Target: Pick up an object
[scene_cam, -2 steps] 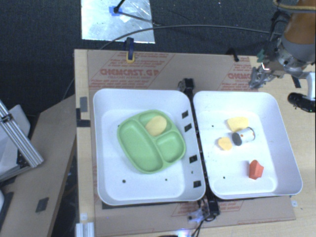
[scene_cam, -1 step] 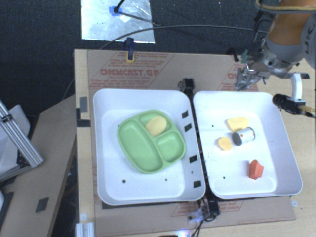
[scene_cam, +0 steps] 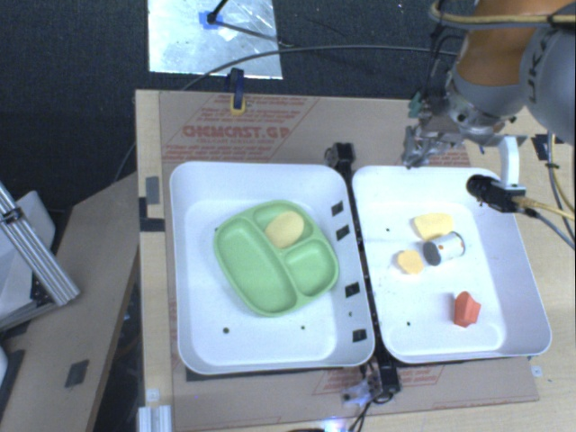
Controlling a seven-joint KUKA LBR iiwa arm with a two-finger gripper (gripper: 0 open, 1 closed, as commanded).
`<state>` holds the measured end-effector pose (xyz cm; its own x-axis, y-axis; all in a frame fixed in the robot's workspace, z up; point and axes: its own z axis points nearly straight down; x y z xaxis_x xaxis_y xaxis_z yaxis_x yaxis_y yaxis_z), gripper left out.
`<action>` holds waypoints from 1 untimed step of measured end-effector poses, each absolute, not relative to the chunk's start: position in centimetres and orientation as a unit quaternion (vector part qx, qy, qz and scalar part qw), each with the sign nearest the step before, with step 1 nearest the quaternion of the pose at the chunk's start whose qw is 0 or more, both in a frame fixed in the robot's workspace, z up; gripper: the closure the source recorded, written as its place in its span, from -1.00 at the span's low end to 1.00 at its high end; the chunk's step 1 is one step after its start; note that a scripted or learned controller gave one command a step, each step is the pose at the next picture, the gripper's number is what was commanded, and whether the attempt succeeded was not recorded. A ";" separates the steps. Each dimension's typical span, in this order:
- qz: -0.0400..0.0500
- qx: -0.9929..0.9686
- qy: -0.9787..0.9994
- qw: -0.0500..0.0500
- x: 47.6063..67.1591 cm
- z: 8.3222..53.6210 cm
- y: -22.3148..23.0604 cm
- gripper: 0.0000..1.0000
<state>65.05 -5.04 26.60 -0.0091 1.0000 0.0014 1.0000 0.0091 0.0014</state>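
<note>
- We saw the right white bin (scene_cam: 504, 327) lying directly below and in front of the gripper (scene_cam: 421, 151). It held four loose things.
- A yellow block (scene_cam: 433, 225) lay nearest the jaws, just past them toward the bin's middle.
- A small white-and-grey cylinder (scene_cam: 443, 247) lay just beyond that block, touching or nearly touching it.
- A smaller yellow piece (scene_cam: 409, 262) lay right beside the cylinder. A red block (scene_cam: 466, 309) sat farthest from the jaws, near the bin's front edge.
- The left white bin (scene_cam: 205, 331) lay off to the jaws' side. It held a green divided tray (scene_cam: 261, 282), set at a slant.
- A pale yellow lump (scene_cam: 286, 229) rested in the tray compartment closest to the gripper.
- The grey arm (scene_cam: 504, 61) reached in over the right bin's far rim, with the gripper pointing down near that bin's far inner corner.
- We could not tell whether the jaws were spread or pressed together.
- Both bins sat on a brown printed board (scene_cam: 243, 129). Behind the jaws, well apart, were a blue clamp (scene_cam: 236, 86) and a shiny silver sheet (scene_cam: 211, 25).
</note>
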 end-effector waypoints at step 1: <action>0.000 -0.704 -0.710 0.001 63.8 24.8 0.2 1.00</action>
<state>63.82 0.18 24.79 -0.0096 1.0000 0.0016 1.0000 0.0096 -0.0005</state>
